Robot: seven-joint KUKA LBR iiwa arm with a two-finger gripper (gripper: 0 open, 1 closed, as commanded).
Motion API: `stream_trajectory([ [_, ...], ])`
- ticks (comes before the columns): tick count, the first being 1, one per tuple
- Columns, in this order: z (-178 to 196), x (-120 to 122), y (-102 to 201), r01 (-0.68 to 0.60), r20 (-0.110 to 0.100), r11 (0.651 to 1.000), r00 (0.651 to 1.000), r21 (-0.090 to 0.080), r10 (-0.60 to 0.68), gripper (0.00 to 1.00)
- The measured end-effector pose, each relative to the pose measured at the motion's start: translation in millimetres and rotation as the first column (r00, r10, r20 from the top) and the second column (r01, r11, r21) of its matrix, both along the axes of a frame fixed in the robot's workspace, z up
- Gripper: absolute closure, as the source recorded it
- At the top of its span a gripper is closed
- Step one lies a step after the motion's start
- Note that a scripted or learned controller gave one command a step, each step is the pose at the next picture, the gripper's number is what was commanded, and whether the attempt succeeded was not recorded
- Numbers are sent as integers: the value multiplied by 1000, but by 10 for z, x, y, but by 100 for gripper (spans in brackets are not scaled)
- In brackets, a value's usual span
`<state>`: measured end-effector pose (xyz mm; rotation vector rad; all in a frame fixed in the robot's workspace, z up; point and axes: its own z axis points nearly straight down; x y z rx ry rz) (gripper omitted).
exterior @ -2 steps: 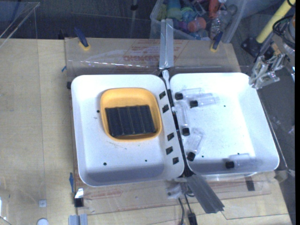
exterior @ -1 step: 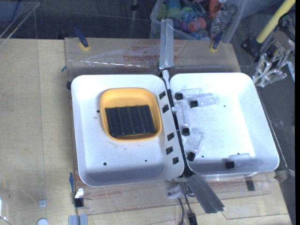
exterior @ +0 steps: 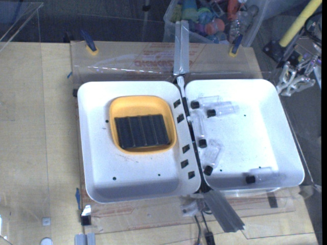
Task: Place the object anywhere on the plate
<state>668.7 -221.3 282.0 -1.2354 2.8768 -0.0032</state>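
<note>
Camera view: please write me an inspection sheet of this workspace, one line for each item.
Surface: wooden bench bearing two white bins, left bin and right bin.
Job's things: yellow plate in left bin, dark ribbed block lying on it.
Clutter: several clear plastic vials with black caps in right bin.
End effector: at upper right edge, fingers unclear.
Cables: black cable at front edge.
Surroundings: clear tub of colourful toys behind.

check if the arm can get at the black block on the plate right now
Probably yes: the black block lies flat on the yellow plate in the left bin, uncovered, with open room above it.
</note>
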Motion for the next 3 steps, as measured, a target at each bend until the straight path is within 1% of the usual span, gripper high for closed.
stream_trajectory([
  [1, -34, 2, 13, -143, -3, 990, 990, -1, 143, 100],
  [2, 24, -1, 2, -429, 0, 903, 903, -3, 429, 100],
  [3, 30, -3, 4, -662, -1, 749, 749, -4, 662, 100],
])
